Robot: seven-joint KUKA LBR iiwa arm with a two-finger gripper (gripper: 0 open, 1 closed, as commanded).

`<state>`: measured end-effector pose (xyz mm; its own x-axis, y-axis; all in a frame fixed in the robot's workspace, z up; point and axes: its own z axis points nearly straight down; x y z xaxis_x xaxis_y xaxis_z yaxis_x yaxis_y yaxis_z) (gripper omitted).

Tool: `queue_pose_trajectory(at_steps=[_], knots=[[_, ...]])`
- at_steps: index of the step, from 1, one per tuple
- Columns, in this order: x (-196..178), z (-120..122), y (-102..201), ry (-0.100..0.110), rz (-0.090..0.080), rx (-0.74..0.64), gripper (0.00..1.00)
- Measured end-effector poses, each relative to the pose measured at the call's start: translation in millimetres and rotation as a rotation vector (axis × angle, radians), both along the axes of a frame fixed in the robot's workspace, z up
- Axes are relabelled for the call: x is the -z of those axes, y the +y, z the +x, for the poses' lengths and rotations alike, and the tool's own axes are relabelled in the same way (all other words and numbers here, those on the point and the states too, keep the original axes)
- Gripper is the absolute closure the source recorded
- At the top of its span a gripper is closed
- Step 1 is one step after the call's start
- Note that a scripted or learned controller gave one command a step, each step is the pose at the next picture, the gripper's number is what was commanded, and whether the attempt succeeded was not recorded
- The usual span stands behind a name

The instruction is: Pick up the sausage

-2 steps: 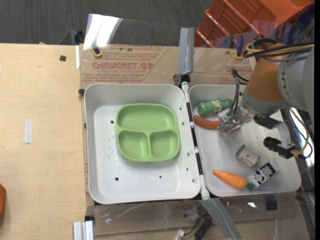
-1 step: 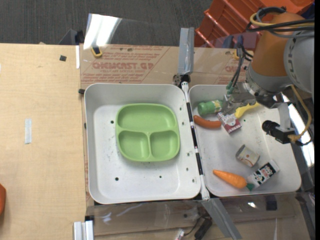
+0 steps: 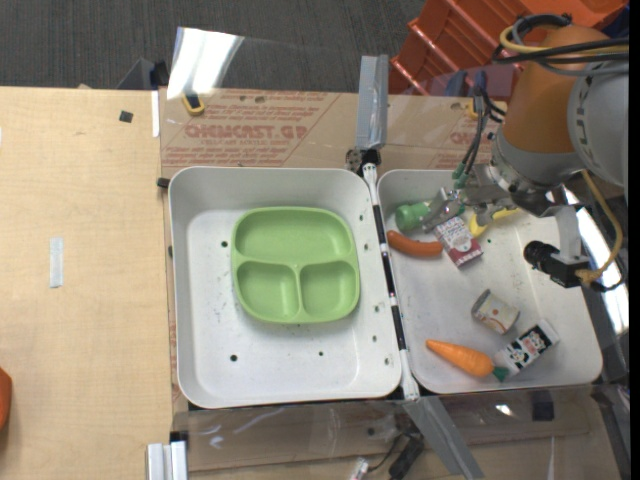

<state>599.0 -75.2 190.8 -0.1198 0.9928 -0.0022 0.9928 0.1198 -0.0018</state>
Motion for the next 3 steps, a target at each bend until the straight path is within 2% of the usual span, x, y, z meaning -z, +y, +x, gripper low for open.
queue_pose_trajectory(at_steps=[1, 2, 3], knots=[[100, -51, -38, 0.001, 0.002, -0.058, 0.00], [100, 2, -31, 0.000, 0.001, -0.120, 0.00], [102, 58, -33, 0.006, 0.001, 0.021, 0.00]])
